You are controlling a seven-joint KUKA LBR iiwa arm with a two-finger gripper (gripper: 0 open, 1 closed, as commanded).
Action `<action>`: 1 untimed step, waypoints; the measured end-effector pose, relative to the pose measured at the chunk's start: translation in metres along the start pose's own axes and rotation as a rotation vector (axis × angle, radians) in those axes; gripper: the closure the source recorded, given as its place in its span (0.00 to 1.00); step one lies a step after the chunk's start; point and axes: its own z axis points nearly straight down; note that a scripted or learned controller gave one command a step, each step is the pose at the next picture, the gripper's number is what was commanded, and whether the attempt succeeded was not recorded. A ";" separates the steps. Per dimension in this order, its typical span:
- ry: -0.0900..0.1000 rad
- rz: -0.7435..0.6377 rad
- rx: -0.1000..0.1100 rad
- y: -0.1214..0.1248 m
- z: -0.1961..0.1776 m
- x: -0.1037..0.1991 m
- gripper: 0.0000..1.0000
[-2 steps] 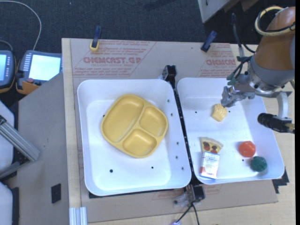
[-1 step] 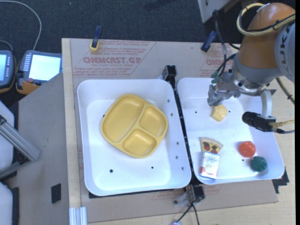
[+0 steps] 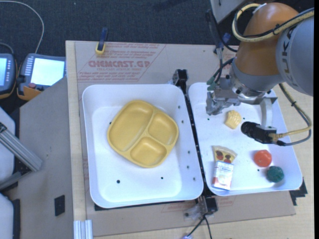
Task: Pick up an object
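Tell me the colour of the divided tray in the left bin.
Yellow; the divided tray shows clearly in the camera view.

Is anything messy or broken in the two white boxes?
Nothing looks broken or spilled. The yellow tray sits skewed in the left bin. In the right bin, the pizza slice toy, packet, red ball and green ball lie scattered.

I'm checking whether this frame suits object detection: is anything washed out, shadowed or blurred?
In the camera view, even lighting: the white right bin is bright, nearly washing out its rim; the grey arm casts a soft shadow by the pale yellow corn-like piece; the yellow divided plate looks sharp; the gripper is dark and hard to resolve.
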 end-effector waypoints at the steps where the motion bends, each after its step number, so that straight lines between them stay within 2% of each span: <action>1: 0.000 -0.002 -0.003 -0.007 -0.009 0.051 1.00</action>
